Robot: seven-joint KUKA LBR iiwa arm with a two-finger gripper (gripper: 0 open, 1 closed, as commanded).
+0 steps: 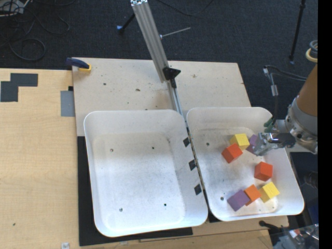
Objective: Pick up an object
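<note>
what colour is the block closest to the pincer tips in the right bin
Purple, partly hidden by the pincer; the purple block shows in the camera view.

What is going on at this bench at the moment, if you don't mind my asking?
A robot arm reaches in from the right over the right bin, which holds a handful of coloured blocks. Its gripper is low by a purple block, next to a yellow block and a red block. Whether it has hold of anything is not clear. Four more blocks lie nearer the front of that bin. The left bin sits alongside.
</note>
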